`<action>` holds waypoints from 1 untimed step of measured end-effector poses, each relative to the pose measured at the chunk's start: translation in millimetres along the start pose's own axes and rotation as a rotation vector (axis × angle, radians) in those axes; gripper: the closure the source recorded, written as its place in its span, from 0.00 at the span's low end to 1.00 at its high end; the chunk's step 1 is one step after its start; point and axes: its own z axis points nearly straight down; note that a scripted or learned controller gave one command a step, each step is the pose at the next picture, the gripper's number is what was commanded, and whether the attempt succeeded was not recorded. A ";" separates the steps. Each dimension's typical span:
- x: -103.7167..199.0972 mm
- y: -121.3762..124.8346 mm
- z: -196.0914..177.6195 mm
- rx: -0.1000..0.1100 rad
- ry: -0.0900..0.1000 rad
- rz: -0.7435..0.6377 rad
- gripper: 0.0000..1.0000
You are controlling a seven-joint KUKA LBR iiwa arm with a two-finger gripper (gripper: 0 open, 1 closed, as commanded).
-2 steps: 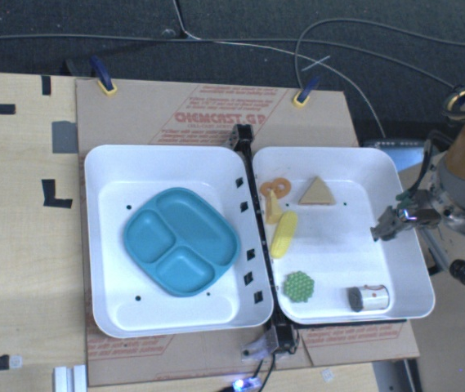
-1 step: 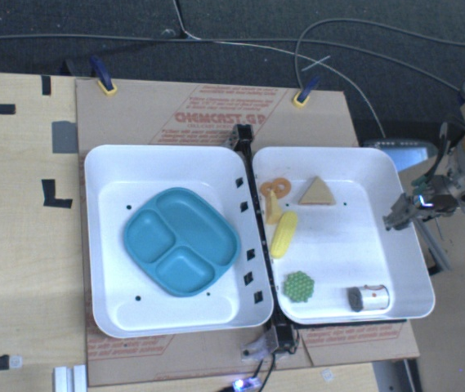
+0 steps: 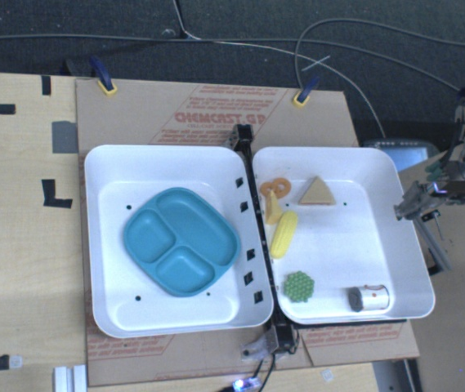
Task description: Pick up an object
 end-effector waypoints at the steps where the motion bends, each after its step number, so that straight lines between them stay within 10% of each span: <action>1: 41.2 8.3 14.0 0.004 0.002 -0.003 1.00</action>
